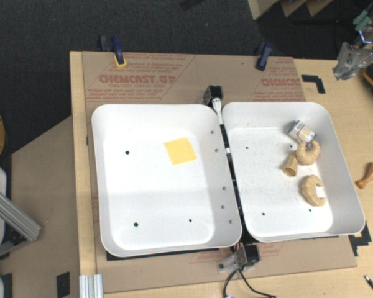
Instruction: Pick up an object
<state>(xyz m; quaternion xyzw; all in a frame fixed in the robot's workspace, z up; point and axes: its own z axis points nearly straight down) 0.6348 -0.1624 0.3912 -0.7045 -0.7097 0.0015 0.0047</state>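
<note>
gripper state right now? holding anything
gripper: at the far right edge past the right bin, fingers too unclear to read; nothing seen held.

A robotics laboratory test station. Two shallow white bins, the left bin (112,166) and the right bin (261,166), sit side by side on a brown board (143,73) printed with a maker's name. Blue clamps (117,49) at the far edge fix the board to the bench. An aluminium frame rail (12,213) crosses the near left, loose cables (242,278) trail at the near edge, and dark carpet (50,17) lies beyond.
</note>
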